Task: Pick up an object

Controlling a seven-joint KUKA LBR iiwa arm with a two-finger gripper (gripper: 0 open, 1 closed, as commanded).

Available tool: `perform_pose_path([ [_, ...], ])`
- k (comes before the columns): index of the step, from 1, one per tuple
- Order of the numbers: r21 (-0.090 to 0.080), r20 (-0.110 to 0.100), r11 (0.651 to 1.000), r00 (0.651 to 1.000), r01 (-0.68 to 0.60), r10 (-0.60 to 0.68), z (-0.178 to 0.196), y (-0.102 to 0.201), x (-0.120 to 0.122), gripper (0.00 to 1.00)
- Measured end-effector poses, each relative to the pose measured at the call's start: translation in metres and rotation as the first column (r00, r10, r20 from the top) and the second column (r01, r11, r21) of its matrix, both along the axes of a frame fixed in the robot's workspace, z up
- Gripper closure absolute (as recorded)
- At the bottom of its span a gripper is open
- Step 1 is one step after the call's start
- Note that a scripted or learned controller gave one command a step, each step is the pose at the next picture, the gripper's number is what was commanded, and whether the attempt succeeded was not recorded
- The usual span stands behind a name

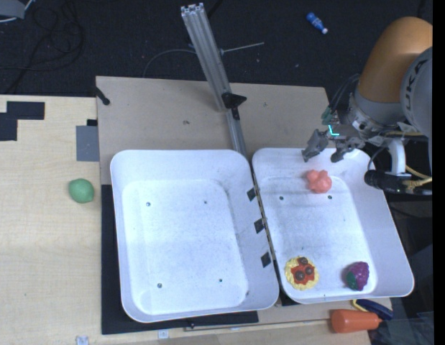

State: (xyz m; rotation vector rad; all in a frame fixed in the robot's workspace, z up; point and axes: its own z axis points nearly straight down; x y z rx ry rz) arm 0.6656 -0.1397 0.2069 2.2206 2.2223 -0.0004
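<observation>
One fixed camera looked down at a slant from above the bench point(35, 214), far enough back to take in both white bins point(129, 167) whole and the dark floor beyond. The arm point(395, 56) entered from its right edge

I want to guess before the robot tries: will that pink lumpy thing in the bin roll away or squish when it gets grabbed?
The pink lumpy thing looks rounded and bumpy, so a nudge would probably make it wobble or roll a little, not far. It seems small beside the gripper, so it is likely light. Whether it squishes I can't tell; its knobbly shape might slip between fingers.
</observation>
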Motion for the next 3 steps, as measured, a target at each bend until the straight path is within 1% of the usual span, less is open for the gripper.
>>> perform_pose_path([
  [1,0.000,0.000,1.000,1.000,0.000,0.000,0.000,0.000,0.000,0.00],
  [2,0.001,-0.005,1.000,1.000,0.000,0.000,-0.060,-0.006,-0.004,0.00],
  [3,-0.002,0.007,1.000,1.000,0.001,-0.001,-0.079,-0.008,-0.001,0.00],
])
